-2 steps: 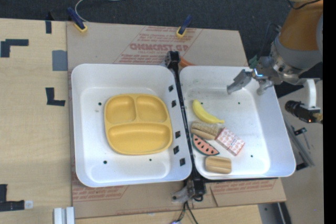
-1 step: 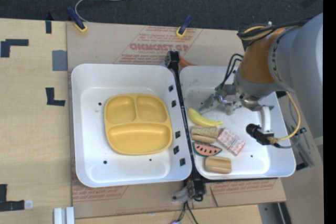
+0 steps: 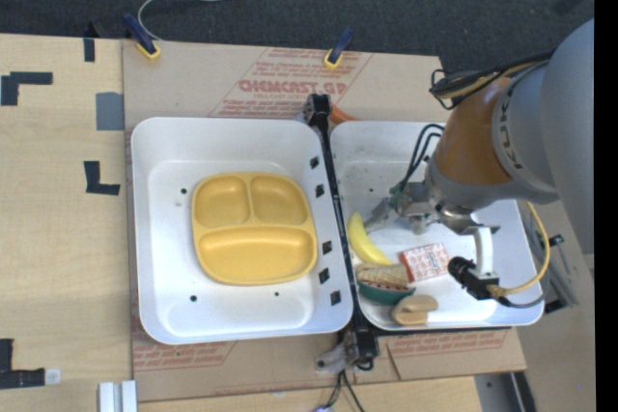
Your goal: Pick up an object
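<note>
You see the claw (image 3: 391,210) low in the right bin (image 3: 379,146), just above the banana (image 3: 364,241); whether it is open or closed around anything, you cannot tell. Near the banana lie a red-and-white packet (image 3: 425,260), a teal bowl (image 3: 387,286) and a tan piece (image 3: 416,309). The left bin (image 3: 154,207) holds a yellow divided plate (image 3: 254,229).
</note>
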You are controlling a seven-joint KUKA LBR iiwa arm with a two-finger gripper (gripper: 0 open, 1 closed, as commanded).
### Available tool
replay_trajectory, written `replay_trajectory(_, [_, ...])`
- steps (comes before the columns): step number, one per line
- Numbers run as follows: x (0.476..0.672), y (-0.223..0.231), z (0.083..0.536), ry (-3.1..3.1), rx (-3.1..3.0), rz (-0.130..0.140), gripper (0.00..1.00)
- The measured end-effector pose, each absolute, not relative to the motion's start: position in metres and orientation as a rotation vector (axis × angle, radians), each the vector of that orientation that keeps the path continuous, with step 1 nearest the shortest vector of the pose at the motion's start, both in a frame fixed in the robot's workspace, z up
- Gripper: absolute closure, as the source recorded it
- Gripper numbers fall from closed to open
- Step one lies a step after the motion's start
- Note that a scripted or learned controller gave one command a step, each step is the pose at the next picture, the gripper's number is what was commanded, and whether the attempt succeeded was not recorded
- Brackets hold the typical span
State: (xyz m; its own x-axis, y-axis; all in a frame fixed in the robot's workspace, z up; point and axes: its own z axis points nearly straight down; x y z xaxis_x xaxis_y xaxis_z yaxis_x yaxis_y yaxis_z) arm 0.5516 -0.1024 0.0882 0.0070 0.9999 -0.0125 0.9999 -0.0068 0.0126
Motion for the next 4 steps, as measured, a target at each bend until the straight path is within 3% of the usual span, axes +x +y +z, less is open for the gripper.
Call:
replay_trajectory(1, [0.630,-0.102,0.086,2.219,2.216,0.003,0.00])
replay_trajectory(2, [0.669,-0.098,0.085,2.222,2.218,0.001,0.00])
replay_trajectory(3, [0.609,-0.103,0.086,2.220,2.219,0.001,0.00])
replay_trajectory(4, [0.669,-0.098,0.085,2.221,2.218,0.001,0.00])
